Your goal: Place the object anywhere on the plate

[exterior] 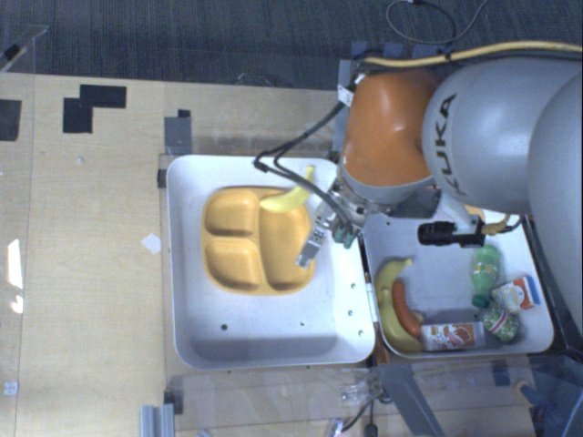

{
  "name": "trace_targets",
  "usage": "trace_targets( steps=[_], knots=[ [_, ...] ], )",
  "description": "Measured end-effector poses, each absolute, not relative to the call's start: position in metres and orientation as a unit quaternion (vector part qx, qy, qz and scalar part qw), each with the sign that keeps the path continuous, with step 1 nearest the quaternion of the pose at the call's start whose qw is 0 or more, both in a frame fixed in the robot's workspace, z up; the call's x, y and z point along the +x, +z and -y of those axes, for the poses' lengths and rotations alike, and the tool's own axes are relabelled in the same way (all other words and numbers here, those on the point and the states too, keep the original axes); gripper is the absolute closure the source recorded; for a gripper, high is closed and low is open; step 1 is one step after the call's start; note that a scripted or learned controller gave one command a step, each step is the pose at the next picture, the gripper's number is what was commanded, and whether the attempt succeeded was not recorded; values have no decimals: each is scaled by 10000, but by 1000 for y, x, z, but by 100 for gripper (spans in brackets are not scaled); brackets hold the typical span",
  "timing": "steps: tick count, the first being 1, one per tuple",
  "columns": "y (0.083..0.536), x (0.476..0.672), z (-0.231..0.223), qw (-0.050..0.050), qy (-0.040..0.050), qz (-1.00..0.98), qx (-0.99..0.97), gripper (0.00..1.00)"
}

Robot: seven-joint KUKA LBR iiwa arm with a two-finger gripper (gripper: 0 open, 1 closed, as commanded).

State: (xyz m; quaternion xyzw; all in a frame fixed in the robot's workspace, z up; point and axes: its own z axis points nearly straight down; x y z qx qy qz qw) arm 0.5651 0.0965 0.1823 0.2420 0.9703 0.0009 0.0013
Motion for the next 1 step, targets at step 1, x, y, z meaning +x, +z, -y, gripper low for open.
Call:
trace_targets(
  steps=[1],
  knots=[
    [183, 539, 3, 16, 5, -9707, 2403, 0]
  ],
)
